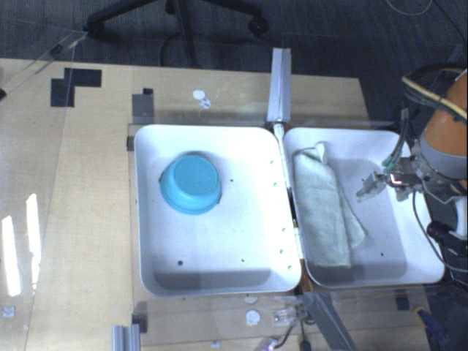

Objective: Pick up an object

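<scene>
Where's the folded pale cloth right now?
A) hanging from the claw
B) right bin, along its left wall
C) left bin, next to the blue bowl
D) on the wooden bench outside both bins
B: the folded pale cloth lies in the shallow white right bin, stretched along the wall by the divider, while the round blue plastic bowl sits alone in the shallow white left bin.

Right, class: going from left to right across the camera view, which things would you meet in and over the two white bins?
Round blue plastic bowl in the left shallow white bin → folded pale cloth towel on the left side of the right shallow white bin → the arm's tool over that bin's right part.
</scene>
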You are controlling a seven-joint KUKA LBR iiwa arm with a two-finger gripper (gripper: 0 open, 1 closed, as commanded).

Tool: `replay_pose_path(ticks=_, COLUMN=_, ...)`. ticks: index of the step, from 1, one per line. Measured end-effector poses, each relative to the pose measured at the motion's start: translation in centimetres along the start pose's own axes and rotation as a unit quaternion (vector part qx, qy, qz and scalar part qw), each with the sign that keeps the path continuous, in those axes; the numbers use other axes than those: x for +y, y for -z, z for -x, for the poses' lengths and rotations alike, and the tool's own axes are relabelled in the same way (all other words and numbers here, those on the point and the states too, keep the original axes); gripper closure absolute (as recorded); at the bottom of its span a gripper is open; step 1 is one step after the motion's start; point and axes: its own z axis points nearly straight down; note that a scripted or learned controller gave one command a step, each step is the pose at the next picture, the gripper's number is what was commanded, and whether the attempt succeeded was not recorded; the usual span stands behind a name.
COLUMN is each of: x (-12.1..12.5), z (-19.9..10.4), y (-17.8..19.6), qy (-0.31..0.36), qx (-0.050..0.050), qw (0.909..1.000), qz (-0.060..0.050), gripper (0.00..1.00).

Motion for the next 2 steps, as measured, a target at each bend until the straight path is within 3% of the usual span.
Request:
replay_pose_path(ticks=1, x=3.1, z=-0.3, y=11.5, qy=-0.050, qx=-0.001, qw=0.9987, qz=0.002, gripper=0.00)
replay_pose_path(ticks=2, x=6.0, z=-0.2, y=-2.7, qy=0.079, qx=0.000, qw=0.9969, qz=0.000, gripper=0.00)
